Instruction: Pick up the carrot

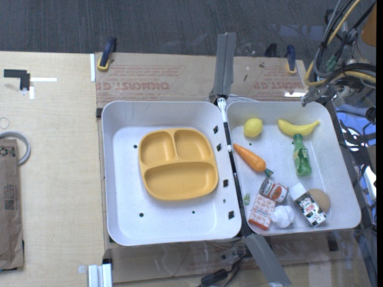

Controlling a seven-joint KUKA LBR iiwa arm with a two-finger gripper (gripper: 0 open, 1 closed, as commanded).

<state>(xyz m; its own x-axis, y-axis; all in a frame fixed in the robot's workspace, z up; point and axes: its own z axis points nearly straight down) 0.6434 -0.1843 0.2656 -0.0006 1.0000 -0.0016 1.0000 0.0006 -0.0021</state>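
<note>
Orange tapered carrot (249, 158) lying loose in right white bin (341, 160), below yellow lemon (254, 127); gripper state impossible to tell.

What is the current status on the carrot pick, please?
Gripper at right bin's far edge, holding nothing. Carrot untouched by the divider. Lemon nearby.

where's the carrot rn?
In the camera view the carrot lies in the right bin, near its left wall, below the lemon and just above the small can.
</note>
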